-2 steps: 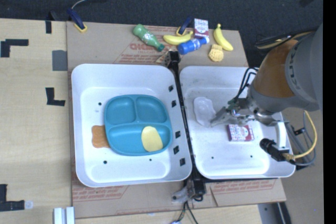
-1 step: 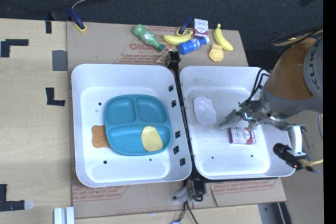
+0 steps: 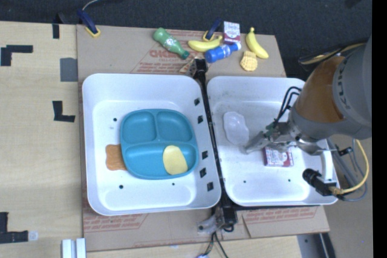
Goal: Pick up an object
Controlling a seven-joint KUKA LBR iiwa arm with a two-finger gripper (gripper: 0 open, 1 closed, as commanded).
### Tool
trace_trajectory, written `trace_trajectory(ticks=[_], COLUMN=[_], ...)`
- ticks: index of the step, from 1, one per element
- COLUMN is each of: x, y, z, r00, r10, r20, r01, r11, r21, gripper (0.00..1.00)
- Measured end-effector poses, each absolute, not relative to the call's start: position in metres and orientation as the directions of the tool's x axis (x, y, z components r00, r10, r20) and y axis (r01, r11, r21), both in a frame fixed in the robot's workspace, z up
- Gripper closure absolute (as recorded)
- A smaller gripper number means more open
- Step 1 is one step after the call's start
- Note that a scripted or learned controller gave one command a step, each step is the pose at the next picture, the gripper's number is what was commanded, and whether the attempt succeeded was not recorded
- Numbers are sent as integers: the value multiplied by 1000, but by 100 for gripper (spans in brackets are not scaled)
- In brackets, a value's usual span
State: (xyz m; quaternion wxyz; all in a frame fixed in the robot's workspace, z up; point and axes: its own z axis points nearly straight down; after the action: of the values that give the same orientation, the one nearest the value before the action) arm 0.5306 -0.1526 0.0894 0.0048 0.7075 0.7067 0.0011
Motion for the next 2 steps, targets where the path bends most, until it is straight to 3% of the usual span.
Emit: trace_trajectory(ticks=[1, 2], x=[533, 544], y=[-154, -160], z=[102, 89], r00=[2, -2], r10=[1000, 1000], r20=[-10, 2], r01=[1000, 1000], r11=[-1, 2], r21=[18, 4], gripper=[100, 100])
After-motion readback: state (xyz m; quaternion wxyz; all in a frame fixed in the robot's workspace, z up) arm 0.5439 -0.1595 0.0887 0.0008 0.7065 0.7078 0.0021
